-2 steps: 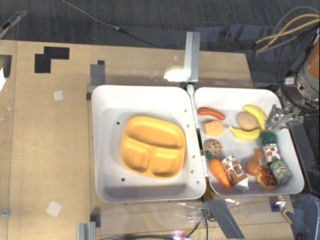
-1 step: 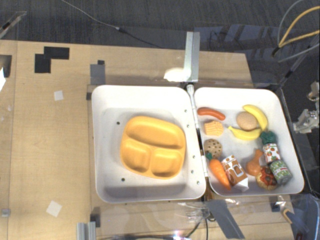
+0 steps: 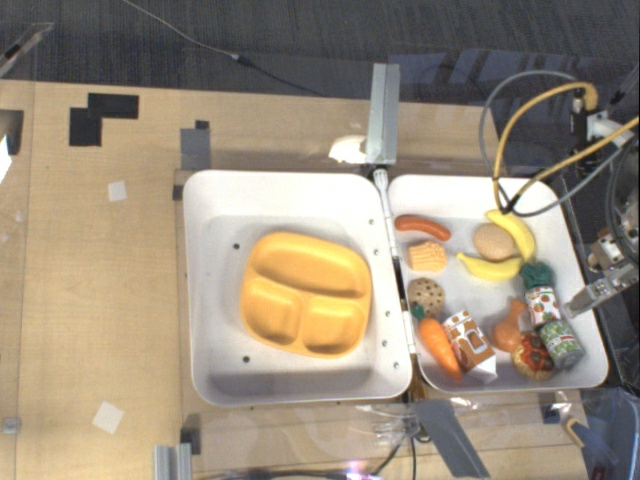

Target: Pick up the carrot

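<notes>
The carrot (image 3: 438, 345) is an orange toy. It lies at a slant near the front left corner of the right bin (image 3: 590, 373). A chocolate-chip cookie (image 3: 426, 293) sits just behind it, and a small printed carton (image 3: 468, 340) touches its right side. Grey parts of the gripper (image 3: 600, 293) reach in at the bin's right rim, well to the right of the carrot and apart from it. Nothing is seen in its hold.
The right bin also holds a sausage (image 3: 422, 227), a cracker (image 3: 428, 257), a bread roll (image 3: 492, 241), bananas (image 3: 512, 238), a drumstick (image 3: 510, 328) and small cans (image 3: 560, 343). A yellow divided plate (image 3: 303, 293) lies in the left bin (image 3: 205, 268). Cables (image 3: 520, 128) loop at the back right.
</notes>
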`<state>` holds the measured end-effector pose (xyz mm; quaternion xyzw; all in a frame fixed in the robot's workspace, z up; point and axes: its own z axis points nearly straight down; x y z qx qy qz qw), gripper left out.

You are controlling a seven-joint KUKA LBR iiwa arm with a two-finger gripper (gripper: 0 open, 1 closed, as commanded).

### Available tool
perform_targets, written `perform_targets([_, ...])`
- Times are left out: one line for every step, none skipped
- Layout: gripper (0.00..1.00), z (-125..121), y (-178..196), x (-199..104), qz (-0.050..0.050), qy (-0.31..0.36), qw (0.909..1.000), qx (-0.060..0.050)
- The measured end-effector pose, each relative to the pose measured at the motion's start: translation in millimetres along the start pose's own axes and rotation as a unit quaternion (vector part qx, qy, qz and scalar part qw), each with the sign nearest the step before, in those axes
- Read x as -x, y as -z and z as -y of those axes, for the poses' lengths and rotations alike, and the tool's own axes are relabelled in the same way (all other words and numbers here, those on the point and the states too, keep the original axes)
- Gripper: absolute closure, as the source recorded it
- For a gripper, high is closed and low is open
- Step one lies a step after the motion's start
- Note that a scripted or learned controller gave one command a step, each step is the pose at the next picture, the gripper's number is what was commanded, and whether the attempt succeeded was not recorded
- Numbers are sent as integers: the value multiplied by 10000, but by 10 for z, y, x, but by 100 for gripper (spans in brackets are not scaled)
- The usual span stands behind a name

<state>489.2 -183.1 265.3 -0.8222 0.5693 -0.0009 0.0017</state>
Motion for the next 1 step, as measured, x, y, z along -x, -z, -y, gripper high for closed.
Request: perform_targets([100, 130, -1319, -45, 30, 796, 9968, 23])
